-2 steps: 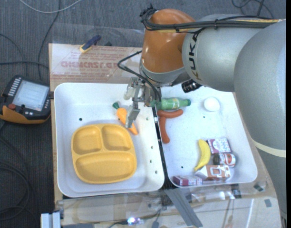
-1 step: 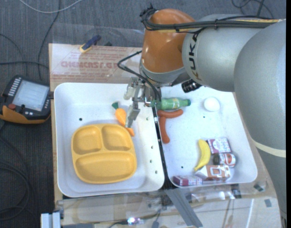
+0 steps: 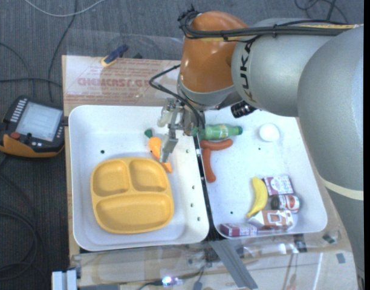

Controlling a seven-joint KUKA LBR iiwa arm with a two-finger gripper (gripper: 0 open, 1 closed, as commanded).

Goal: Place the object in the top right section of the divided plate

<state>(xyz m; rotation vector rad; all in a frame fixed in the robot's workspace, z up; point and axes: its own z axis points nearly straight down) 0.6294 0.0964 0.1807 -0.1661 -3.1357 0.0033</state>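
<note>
Currently the gripper (image 3: 167, 153) hangs over the left bin (image 3: 88, 122), just beyond the top right section of the yellow divided plate (image 3: 132, 194). Its fingers are clamped on an orange carrot (image 3: 156, 148), which sits just off the plate's upper right corner. Further right of the plate, the right bin (image 3: 309, 180) holds a green bottle (image 3: 221, 131), sausages (image 3: 210, 156) and a banana (image 3: 257, 196).

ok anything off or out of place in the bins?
Nothing spilled or damaged. The carrot lies in the left bin just outside the yellow plate, at its top right rim, under the tool.
</note>
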